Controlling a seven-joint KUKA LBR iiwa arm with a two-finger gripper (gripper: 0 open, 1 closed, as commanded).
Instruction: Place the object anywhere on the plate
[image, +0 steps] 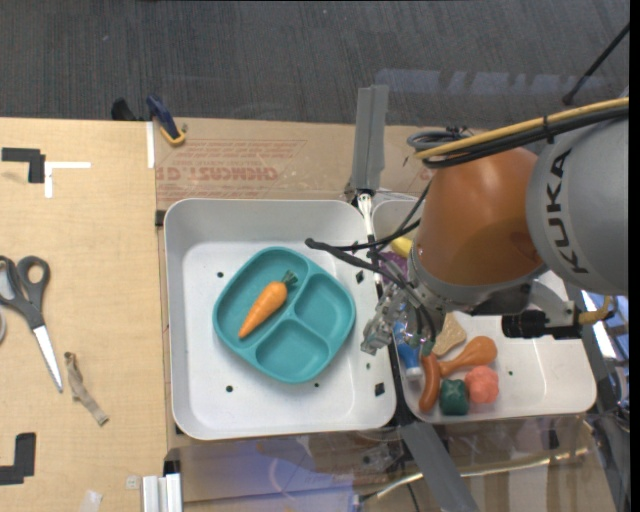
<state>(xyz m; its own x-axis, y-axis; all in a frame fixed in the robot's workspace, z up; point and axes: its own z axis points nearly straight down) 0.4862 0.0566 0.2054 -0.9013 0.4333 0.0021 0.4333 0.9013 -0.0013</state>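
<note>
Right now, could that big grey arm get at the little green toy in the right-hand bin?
Probably yes. The green toy lies uncovered near the bin's front edge, just beside the gripper, though a pink toy and a sausage crowd it.

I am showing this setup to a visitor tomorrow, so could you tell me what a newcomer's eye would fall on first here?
First comes the large grey arm with its orange band, reaching in from the right and looming over the seam between the two shallow white bins. Next is the teal three-compartment plate in the left bin, with an orange toy carrot lying in its long left compartment. A cluster of colourful toy foods sits in the right bin.
</note>
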